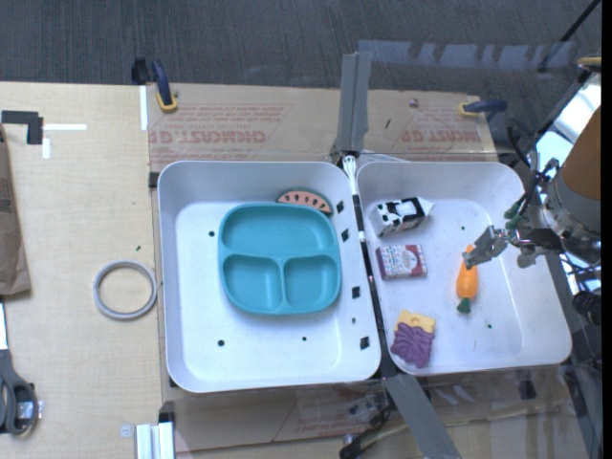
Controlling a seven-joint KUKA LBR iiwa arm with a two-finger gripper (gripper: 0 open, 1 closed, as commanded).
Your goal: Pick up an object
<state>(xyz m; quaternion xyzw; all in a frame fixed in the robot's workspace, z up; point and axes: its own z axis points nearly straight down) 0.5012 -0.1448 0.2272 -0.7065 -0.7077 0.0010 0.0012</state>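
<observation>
Closest to the lens: purple grape toy at the near edge of the right bin, touching a small yellow piece just behind it.

Big stuff next. Wooden bench runs off to the left. Cardboard sheet lies behind both bins w/ red print, upside down from this view. It looks like "CHEMCAST GP" but I can't be sure. Left bin holds a teal 3-compartment plate w/ a watermelon slice toy just behind its far rim.

My arm comes in from the right over the right bin's far-right corner. My claw sits low in that bin, its tip right at the top end of the carrot. I can't tell if the claw is spread or pressed together, nor if it has any grip on the carrot. The carrot is mid-bin toward the right, orange, w/ its green end pointing to the near side.

Smaller items in the right bin: black-and-white cow-pattern carton near the far-left corner, and a reddish packet just in front of it, label too small to read.

On the bench: brown bag at the left edge, grey tape ring beside the left bin, scissors at the near-left corner. Blue-yellow clamp sits at the cardboard's far-left corner.
</observation>
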